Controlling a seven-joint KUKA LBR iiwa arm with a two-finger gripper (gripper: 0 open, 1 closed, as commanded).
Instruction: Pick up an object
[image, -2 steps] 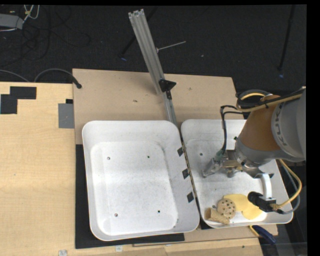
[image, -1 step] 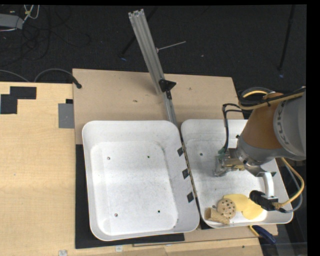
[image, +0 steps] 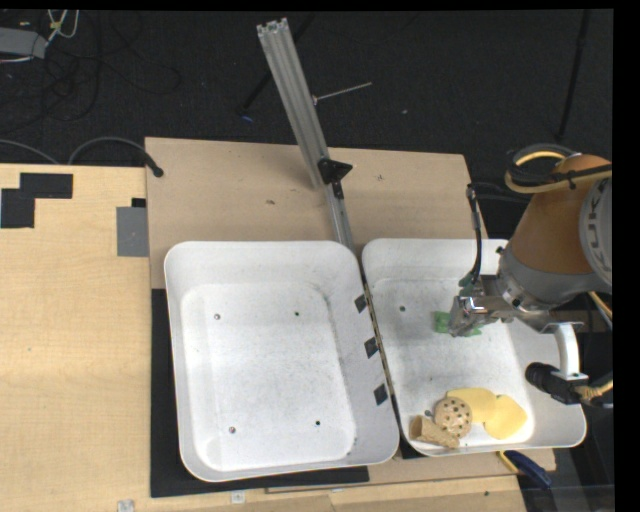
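Seemingly gripper (image: 462, 325) hung low over small green object (image: 441, 322) in right bin (image: 400, 262), poised for grab; finger spread impossible to tell.

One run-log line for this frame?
arm: over right bin | tool: down at green object | grasp: unclear | yellow pieces: near corner

My worktop (image: 250, 190) is a pale tan board, with a lighter wood surface (image: 70, 330) adjoining it at nine o'clock. Directly on it sit two shallow white bins side by side, touching along their inner rims: the left bin (image: 185, 262) toward eight o'clock and the right bin (image: 420, 250) toward four o'clock. A black mat (image: 160, 400) shows under the left bin's outer edge. A slanted aluminium rail (image: 300, 110) rises from the board at twelve o'clock.
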